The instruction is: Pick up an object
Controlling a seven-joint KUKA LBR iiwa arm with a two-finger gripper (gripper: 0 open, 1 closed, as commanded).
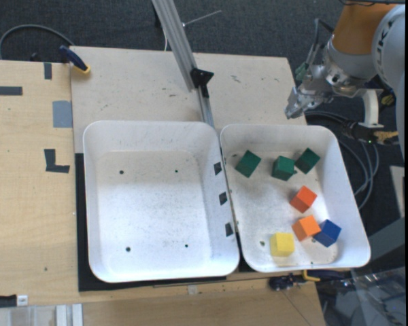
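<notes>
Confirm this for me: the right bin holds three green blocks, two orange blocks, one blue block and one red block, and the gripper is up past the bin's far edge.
Not quite. The camera view shows no red block; that one is a yellow block, near the right bin's front edge. The rest stands: three green blocks, two orange blocks, one blue block, and the gripper beyond the far edge.

The grey arm (367,29) reached in from the right, its orange band above the wrist. Its gripper (298,109) hung pointing down just beyond the right bin's far edge.
</notes>
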